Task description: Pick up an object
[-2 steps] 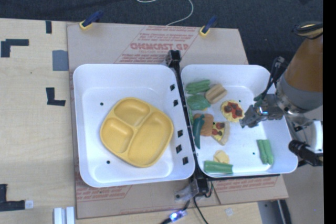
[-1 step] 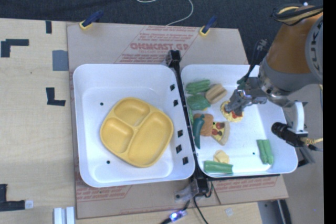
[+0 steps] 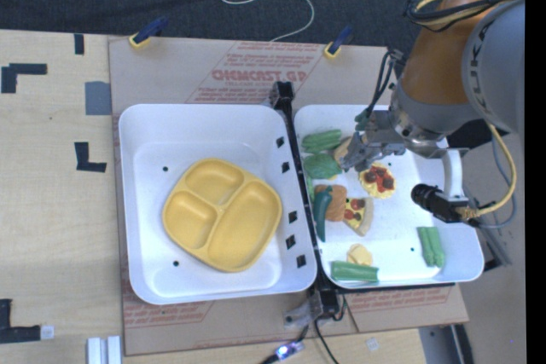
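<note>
The tool (image 3: 365,151) hangs low in the right bin (image 3: 465,268), just beside the round pizza toy (image 3: 377,180) and near the green pieces (image 3: 322,141), its grip impossible to judge; this looks like the reach, and next comes closing and lifting.

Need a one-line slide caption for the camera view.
KUKA arm's tool hovers over toy food in the right bin; yellow divided plate sits in the left bin.

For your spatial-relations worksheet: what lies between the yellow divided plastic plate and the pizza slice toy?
In the camera view, between the yellow divided plastic plate and the pizza slice toy run the bins' adjoining white walls, then a dark green toy vegetable.
</note>
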`<state>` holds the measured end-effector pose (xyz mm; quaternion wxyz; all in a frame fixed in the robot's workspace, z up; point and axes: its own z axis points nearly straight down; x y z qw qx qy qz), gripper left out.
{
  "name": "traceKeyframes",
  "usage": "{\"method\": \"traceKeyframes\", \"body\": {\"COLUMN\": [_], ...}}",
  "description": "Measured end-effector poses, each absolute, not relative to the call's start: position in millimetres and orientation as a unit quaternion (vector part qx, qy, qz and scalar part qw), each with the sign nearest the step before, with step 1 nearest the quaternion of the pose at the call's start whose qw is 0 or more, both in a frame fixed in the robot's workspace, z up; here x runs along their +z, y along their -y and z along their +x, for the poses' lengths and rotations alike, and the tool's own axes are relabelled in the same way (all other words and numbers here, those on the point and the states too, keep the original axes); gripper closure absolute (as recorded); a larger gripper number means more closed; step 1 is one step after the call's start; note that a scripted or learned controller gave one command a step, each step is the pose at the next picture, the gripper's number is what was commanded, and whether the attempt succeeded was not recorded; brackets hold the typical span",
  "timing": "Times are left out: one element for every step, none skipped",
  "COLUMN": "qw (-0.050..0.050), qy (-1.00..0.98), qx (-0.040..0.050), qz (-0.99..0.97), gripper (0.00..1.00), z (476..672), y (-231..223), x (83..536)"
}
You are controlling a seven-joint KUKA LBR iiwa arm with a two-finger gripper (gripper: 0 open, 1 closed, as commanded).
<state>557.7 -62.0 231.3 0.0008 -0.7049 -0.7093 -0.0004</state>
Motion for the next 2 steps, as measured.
{"method": "traceKeyframes", "body": {"qw": [0.001,0.000], "qy": [0.708,0.708], "qx": [0.0008,0.0000], "qz": [-0.706,-0.706], "gripper": [1.00,1.00], "z": [582.5,590.3], "y": [35.1,39.1], "x": [213.0,232.8]}}
